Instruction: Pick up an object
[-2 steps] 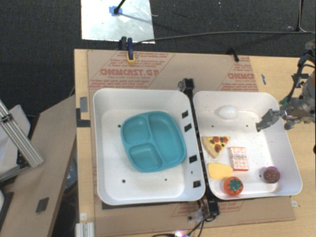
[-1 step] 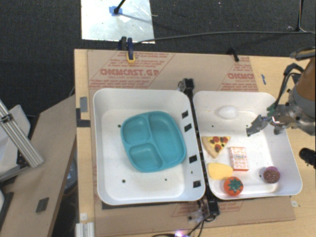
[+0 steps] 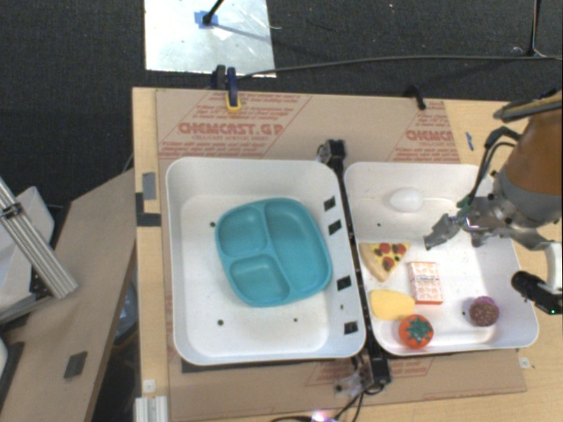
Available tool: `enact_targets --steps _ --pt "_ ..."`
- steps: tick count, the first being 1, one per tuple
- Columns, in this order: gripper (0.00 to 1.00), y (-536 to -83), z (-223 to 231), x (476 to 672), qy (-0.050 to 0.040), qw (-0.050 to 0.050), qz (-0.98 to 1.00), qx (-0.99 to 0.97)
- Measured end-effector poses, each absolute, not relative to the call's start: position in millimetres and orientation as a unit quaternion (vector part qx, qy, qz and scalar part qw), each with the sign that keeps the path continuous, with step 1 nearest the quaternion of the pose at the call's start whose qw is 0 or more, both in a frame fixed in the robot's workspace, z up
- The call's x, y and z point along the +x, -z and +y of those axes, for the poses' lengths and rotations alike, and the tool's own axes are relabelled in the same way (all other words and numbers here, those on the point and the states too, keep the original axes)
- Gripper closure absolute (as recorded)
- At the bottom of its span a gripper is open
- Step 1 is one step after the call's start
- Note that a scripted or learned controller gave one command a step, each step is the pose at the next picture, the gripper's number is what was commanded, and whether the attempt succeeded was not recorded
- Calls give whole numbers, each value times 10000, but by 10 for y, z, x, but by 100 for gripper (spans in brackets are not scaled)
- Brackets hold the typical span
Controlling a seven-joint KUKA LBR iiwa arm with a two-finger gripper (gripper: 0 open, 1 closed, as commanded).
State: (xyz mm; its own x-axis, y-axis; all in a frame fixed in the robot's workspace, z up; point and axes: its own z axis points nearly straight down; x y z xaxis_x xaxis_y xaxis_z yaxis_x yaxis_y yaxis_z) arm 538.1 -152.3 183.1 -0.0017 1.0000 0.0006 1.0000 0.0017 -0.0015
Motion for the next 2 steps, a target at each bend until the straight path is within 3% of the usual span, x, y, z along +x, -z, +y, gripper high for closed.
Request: enact_targets --steps 1,2 --pt "0 -1227 -1482 5438 -6 15 -7074 -7068" --pt "100 -1367 -1492 5453 8 -14 -7073 -7069"
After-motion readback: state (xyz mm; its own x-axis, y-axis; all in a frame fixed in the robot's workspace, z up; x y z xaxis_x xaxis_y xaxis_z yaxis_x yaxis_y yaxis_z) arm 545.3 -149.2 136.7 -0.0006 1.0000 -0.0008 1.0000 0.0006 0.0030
